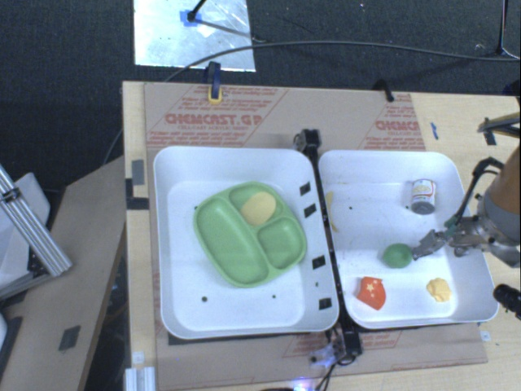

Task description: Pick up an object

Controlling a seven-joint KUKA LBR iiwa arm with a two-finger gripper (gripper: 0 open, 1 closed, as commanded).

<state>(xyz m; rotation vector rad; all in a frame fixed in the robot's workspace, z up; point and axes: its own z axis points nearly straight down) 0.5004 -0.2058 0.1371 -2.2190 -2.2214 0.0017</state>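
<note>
Red object (371, 292) near bin rim (407, 319), fingers (423, 247) apparently beside green ball (397, 256).

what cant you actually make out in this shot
- Gripper: in the camera view its tip is small and blurred beside the green ball; contact or a gap cannot be told.
- Arm: cut off by the right edge.
- Small can: label too small to read.
- Red object: too small to identify.

Green divided plate (236, 247) — left bin (183, 300) — yellow lump (259, 208) inside.
</note>
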